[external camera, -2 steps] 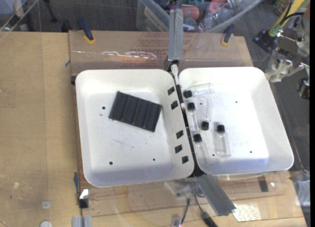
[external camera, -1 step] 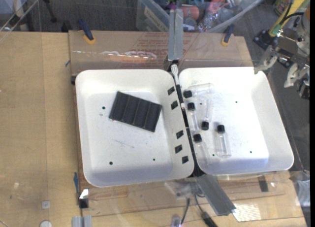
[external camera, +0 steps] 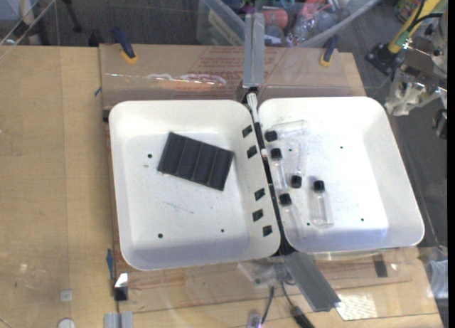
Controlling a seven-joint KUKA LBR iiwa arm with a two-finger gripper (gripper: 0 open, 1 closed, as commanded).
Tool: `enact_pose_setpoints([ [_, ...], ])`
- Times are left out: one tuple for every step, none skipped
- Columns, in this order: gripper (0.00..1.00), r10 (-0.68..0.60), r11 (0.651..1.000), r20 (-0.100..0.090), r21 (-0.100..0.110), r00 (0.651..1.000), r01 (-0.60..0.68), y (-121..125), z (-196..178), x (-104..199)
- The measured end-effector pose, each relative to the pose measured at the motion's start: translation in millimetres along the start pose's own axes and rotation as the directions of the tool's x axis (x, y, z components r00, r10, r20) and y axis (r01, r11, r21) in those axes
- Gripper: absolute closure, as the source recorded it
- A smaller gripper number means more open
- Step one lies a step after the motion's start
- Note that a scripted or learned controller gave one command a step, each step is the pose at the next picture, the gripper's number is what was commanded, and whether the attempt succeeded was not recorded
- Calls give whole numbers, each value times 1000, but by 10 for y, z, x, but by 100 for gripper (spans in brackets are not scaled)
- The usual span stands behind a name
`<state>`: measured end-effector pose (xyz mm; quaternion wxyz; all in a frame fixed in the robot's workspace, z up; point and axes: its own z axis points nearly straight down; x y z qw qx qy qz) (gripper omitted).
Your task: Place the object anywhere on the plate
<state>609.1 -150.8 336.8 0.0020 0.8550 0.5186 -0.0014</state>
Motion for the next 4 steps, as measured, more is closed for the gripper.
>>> enact_pose_setpoints([
  [0, 0, 1000, 0, 0, 1000, 0, 0, 0, 0],
  [100, -1, 1000, 0, -1, 1000, 1, 6, -97, 0],
  [0, -1, 1000, 1, -1, 1000, 1, 6, -97, 0],
  [100, -2, 1000, 1, -2, 1000, 2, 12, -196, 1],
])
